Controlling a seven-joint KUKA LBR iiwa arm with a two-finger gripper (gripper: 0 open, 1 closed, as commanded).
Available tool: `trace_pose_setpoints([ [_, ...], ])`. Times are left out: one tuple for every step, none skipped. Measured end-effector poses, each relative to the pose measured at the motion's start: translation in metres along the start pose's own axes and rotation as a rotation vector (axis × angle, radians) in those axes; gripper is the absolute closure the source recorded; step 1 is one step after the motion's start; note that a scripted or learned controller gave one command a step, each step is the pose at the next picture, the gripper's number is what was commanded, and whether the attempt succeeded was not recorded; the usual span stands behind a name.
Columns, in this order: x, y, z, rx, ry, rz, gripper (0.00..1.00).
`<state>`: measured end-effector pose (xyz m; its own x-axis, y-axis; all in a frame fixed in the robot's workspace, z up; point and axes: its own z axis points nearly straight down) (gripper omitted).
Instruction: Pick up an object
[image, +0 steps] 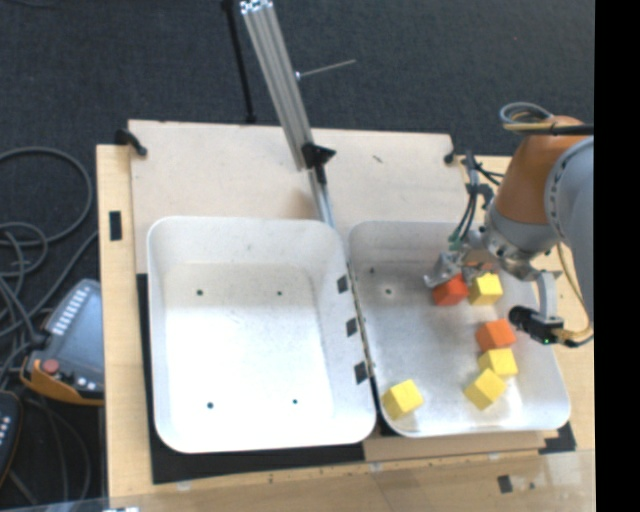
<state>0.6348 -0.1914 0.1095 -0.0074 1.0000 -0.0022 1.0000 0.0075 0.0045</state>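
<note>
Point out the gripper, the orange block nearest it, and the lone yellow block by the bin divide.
gripper (455, 272), camera view, between fingertips.
orange block (450, 292), camera view, top face.
yellow block (403, 398), camera view, top face.

No text, label or number can be read anywhere.

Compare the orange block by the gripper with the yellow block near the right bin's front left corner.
The orange block sits right under the gripper, beside another yellow block; the yellow block lies alone, far from the arm. Colours differ: orange against yellow. Both are small cubes in the right bin.
</note>
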Motion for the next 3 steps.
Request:
trace_pose_setpoints([
  [0.061, -0.02, 0.006, -0.011, -0.005, 0.003, 1.0],
  [0.109, 0.035, -0.093, -0.007, 0.001, 0.001, 1.0],
  [0.194, 0.02, -0.087, 0.006, 0.005, -0.001, 1.0],
])
